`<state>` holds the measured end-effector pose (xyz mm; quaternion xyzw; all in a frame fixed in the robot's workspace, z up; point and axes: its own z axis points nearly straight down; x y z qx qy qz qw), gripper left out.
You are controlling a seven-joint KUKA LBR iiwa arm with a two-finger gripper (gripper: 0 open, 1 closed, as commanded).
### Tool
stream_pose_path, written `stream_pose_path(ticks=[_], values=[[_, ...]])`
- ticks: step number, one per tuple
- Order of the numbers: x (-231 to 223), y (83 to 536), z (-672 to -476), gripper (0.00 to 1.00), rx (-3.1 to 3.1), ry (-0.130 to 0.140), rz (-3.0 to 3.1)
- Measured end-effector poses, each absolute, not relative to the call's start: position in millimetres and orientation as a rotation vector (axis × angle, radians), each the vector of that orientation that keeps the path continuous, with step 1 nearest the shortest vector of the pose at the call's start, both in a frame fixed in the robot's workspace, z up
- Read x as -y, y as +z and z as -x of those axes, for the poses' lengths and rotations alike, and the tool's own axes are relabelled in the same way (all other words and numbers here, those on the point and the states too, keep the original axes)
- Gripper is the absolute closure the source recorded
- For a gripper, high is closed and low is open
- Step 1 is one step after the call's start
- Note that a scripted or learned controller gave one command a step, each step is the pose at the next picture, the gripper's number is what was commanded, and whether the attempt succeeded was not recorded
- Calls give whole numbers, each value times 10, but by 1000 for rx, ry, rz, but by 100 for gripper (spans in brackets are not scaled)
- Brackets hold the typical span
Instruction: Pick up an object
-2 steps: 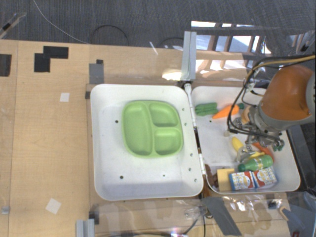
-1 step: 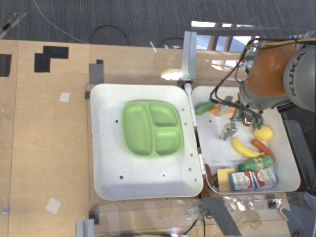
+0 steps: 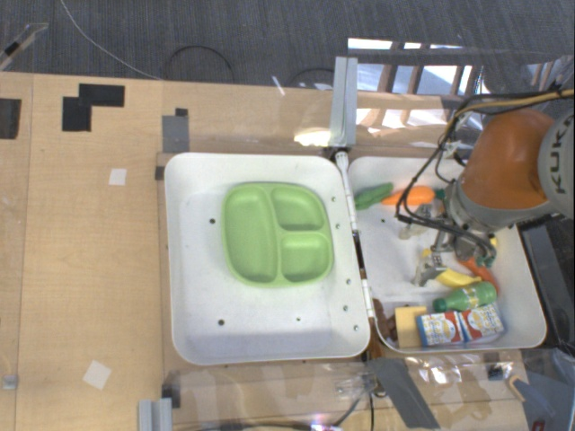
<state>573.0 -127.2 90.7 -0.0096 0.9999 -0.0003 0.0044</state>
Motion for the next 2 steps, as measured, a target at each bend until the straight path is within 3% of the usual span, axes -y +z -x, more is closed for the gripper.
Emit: stream_pose_path(ticks=[1, 2], values=[[1275, 892, -6572, 0, -3164, 4, -18], [920, 901, -5995, 0, -3129, 0, 15]])
